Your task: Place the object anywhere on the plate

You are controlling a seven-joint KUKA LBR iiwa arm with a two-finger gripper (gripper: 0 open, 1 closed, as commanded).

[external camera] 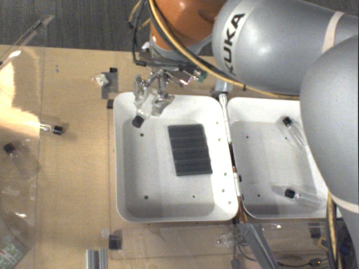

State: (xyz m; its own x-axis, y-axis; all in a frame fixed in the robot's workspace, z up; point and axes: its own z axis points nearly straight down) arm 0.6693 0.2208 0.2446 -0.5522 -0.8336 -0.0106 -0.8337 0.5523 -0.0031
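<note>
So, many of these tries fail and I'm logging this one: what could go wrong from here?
1. The tool sits over a far corner of the white bin, well off the dark ribbed plate. A release here would probably drop the clear black-capped tube on the bin floor.
2. The tube hangs at the tool's tip, and how firmly it is held is unclear. It may slip in transit.
3. The tube could roll off the plate.
</note>
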